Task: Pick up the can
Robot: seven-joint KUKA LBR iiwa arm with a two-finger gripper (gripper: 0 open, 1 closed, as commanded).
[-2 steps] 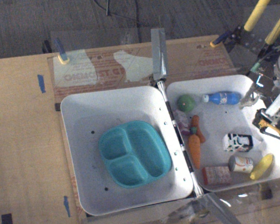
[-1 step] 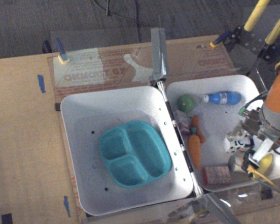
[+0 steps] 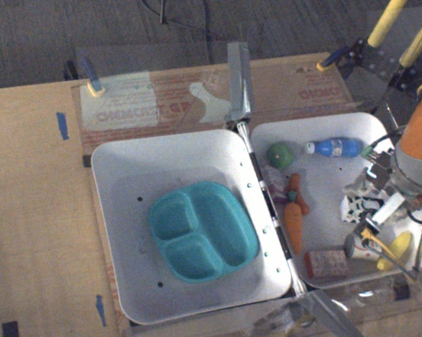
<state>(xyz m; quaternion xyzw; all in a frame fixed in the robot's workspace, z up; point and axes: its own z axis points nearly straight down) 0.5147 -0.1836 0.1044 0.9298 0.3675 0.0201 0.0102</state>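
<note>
You are looking for the can [image 3: 327, 262]. The best fit is the reddish-brown block-shaped thing lying on its side at the front of the right bin [image 3: 314, 122], close to the front wall and near the divider. It is too blurred to be sure, so treat that as a judgement.

Just to its right a small grey piece [image 3: 351, 244] is lying, and beyond that a yellow thing [image 3: 397, 246]. Behind it the carrot [image 3: 294, 224] is pointing towards the back. The claw [image 3: 378, 217] is hanging over the right part of that bin, beside a black-and-white patterned thing [image 3: 358, 202] and apart from the can. You are not getting a clear enough view to tell how far it is open or whether it is holding anything.

The risks:
- The claw is sitting nearer the patterned thing and the yellow one than the can, so a straight descent is likely closing on the wrong thing.
- The can is lying close to the wall, so the claw is risking a knock against the rim.
- Lying on its side, it may be rolling away under a glancing touch.

Further back, a blue bottle [image 3: 335, 147] and a green ball [image 3: 280, 155] are resting, well clear. The left bin [image 3: 124, 214] is holding a teal divided plate [image 3: 202, 230].
</note>
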